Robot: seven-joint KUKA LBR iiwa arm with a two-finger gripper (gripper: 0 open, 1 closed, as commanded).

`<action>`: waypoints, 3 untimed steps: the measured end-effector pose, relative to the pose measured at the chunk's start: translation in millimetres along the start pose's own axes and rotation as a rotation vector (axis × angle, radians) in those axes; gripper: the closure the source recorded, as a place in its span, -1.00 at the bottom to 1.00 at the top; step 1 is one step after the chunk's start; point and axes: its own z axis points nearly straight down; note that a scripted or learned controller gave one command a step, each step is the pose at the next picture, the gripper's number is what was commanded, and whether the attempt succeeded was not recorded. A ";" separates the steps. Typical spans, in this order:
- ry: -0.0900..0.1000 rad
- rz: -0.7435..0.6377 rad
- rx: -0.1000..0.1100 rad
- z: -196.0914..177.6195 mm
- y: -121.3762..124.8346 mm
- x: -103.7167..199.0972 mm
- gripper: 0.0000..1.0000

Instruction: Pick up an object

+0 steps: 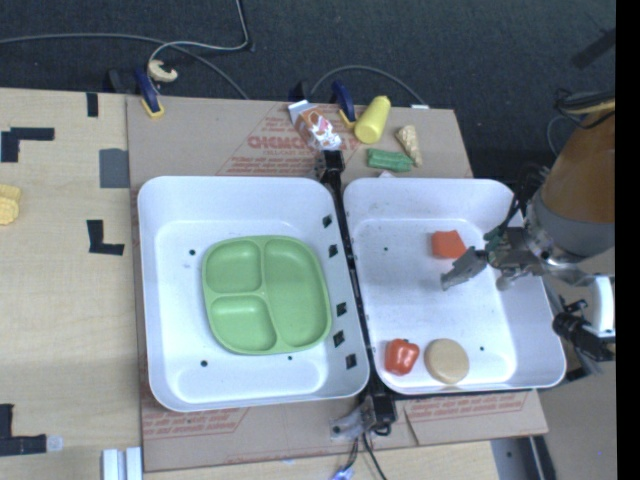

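In the right bin (520, 313) lie three objects: an orange block (448, 243) near the middle, a red pepper (401, 356) at the front, and a round beige piece (447, 360) beside the pepper. My gripper (482, 271) hangs over the right half of this bin, just right of and slightly nearer than the orange block. It is open, one finger (458, 273) pointing left and the other (508, 271) to its right. Nothing sits between them, and the orange block is apart from the left finger.
The left bin (165, 268) holds a green divided plate (266, 294). Behind the bins on the cardboard lie a yellow toy (372, 118), a green piece (388, 160), a beige piece (408, 144) and a small packet (318, 126). Black clips run along the wall between the bins.
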 end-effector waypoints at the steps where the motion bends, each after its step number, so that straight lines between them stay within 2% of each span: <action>1: 0.000 -0.001 0.000 39.5 129.6 9.3 -1.00; 2: -0.002 0.001 0.001 80.8 115.3 -41.9 -1.00; 3: -0.003 -0.001 -0.004 128.6 123.2 -37.8 -1.00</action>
